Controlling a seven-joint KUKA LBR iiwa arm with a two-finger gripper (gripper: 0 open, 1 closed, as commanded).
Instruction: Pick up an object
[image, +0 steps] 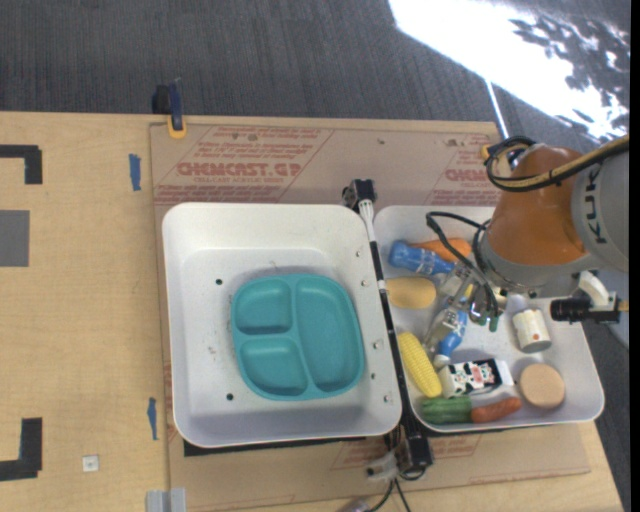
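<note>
My gripper hangs low in the right bin, near its middle, under the orange wrist band. Around it lie several toy foods. A blue bottle and an orange carrot sit behind it. A pale yellow piece is to its left, and a corn cob lies in front left. A small blue item lies right below the gripper; whether they touch is unclear.
A black-and-white box, a green vegetable, a red sausage, a tan disc and a white cylinder fill the right bin's front. The left bin holds a teal divided plate.
</note>
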